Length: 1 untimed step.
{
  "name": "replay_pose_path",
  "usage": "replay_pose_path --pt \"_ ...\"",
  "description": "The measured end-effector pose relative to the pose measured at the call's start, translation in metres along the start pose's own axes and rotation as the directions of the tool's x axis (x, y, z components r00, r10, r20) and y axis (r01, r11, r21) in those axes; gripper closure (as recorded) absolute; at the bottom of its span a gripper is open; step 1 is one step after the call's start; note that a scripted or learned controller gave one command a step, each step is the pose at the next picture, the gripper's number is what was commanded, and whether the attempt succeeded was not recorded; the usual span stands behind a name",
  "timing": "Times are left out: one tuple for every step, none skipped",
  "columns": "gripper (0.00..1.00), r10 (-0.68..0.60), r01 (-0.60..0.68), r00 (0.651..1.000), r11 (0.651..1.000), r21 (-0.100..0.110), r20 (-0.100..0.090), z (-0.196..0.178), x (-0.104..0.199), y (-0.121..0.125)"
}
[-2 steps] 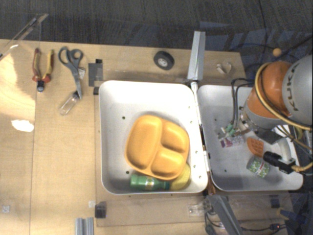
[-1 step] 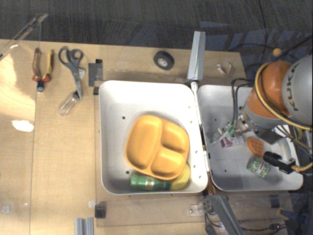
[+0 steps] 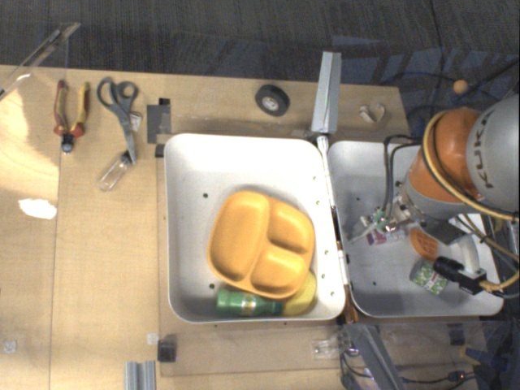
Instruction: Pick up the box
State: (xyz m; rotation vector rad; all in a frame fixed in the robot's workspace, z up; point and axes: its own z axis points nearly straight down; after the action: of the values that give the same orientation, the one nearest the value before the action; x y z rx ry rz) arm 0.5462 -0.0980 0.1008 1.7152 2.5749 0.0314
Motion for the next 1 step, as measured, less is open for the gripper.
replay_pose_path --pt "1.00 0.000 0.000 1.000 1.000 -0.008 0.009 -0.0129 -0.0034 0.0029"
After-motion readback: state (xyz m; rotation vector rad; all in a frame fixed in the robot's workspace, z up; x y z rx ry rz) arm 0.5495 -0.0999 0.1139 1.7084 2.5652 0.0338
